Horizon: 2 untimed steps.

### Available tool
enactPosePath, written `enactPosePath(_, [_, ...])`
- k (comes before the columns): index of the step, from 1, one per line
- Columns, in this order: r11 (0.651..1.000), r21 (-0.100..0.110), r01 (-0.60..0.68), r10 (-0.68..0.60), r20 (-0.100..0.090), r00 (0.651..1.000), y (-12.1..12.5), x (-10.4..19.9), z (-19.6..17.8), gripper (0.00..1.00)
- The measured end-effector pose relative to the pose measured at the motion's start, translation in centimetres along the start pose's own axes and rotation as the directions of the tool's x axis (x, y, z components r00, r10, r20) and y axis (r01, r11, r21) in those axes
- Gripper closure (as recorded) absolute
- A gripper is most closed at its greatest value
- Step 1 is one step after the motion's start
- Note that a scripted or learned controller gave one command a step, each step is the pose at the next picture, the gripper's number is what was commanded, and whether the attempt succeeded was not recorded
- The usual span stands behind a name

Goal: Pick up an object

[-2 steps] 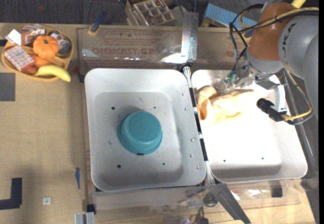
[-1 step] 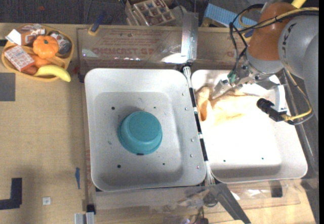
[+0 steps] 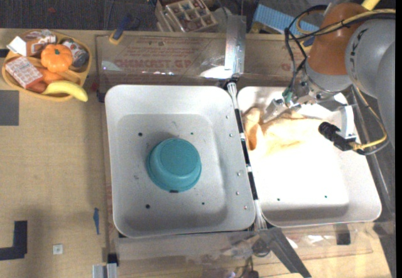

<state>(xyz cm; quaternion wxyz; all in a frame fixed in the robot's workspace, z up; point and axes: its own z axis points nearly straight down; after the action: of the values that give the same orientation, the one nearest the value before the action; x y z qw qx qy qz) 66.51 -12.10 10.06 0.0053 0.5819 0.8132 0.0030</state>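
Observation:
A teal bowl [image 3: 174, 164] lies upside down in the middle of the left white bin [image 3: 125, 113]. In the right white bin [image 3: 352, 201], a tan and orange bread-like object [image 3: 252, 126] rests against the upper left wall, with a pale yellowish patch [image 3: 282, 139] beside it. My gripper [image 3: 277, 107] hangs low over the upper left part of the right bin, just right of the tan object and close above it. The grey arm with its orange band [image 3: 333, 38] reaches down to it from the upper right. Whether anything is held is hidden.
A basket [image 3: 12, 76] with a banana, a small pumpkin and boxes stands at the bench's far left. A clear plastic-wrapped board [image 3: 163, 57] runs behind the bins. A black cable plug [image 3: 333, 133] hangs from the arm over the right bin.

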Motion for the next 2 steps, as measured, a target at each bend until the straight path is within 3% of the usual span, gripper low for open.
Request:
enactPosePath(1, [0.999, 0.007, 0.051, -0.051, -0.003, 0.999, -1.82, 0.6, -12.72, 0.0])
enactPosePath(2, [0.999, 0.007, 0.051, -0.051, -0.003, 0.999, -1.83, 0.61, -12.68, 0.0])
